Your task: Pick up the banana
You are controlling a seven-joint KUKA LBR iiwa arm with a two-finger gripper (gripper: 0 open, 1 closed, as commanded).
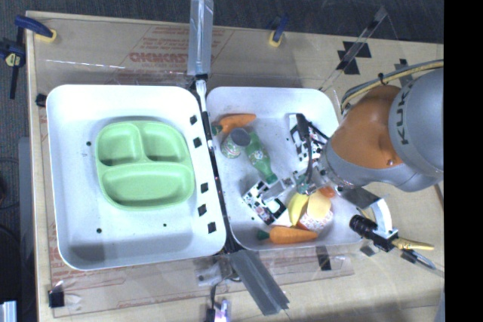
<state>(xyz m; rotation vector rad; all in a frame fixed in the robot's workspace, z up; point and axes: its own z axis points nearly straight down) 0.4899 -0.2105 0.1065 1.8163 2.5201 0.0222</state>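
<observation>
I saw the black-and-white two-finger end effector point(266, 201) low in the right white bin point(326, 103) — just left of the yellow curved banana point(299, 206), beside an orange carrot point(293, 235). I couldn't tell its state.

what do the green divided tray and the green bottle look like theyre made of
Green divided tray: likely moulded plastic, matte pale green, with smooth rounded compartment walls and soft, even shading.
Green bottle: probably clear-tinted plastic or glass; it looks translucent with bright glints, and a grey cap that could be metal or plastic. The view is too coarse to settle it.
</observation>
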